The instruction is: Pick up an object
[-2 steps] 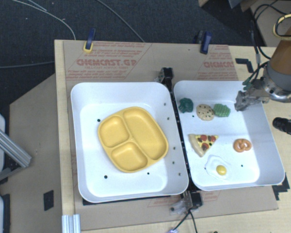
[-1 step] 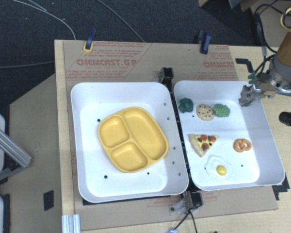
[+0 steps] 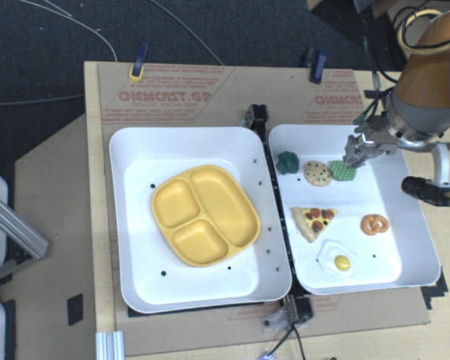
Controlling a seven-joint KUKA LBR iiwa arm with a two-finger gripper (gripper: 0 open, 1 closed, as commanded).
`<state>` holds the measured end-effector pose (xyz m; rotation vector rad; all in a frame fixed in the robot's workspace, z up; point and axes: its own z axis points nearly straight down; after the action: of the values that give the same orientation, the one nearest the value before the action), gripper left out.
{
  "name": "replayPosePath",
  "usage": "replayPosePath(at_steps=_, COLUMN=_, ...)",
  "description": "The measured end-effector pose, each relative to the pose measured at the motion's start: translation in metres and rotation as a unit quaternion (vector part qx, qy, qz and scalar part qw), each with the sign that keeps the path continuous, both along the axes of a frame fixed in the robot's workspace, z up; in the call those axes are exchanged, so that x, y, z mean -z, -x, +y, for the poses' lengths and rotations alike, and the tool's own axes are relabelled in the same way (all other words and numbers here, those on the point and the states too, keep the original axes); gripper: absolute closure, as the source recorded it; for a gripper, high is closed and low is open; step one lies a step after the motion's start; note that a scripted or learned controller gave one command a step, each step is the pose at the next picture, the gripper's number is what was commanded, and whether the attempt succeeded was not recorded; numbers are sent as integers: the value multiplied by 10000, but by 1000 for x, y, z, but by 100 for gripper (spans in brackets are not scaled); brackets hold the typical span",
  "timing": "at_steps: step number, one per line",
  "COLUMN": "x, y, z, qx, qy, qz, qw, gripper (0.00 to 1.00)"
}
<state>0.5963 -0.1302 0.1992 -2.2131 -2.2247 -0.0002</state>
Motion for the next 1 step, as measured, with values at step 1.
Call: replayPosePath(at_steps=1, x=3, y=18, z=48, qx=5, qy=0, qz=8, qw=10000, gripper=100)
